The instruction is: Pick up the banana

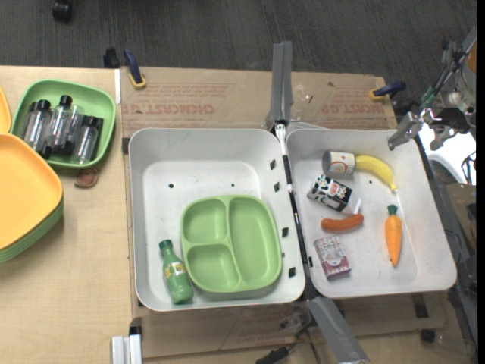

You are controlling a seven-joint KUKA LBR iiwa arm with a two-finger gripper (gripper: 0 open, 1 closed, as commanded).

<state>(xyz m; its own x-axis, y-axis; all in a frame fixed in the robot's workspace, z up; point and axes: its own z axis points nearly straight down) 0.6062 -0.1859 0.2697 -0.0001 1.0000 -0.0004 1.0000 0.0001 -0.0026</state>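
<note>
1. Pink carton point(332, 256) lies nearest us in the right bin point(432, 275), well below the banana point(379, 171).
2. Beyond it we see the sausage point(342, 222) and the carrot point(392, 235), both below the banana, the carrot nearly under its lower tip.
3. We find the banana in the upper part of the right bin, its long axis slanting from upper left to lower right, one end touching or just beside the small can point(339, 162).
4. We judge a closing grasp could catch the can too, or nudge the banana into the black-and-white carton point(330, 192) just lower left.
5. Farthest, the end effector point(424, 123) hangs up and right of the banana, over the bin's corner; we cannot tell its state.
</note>
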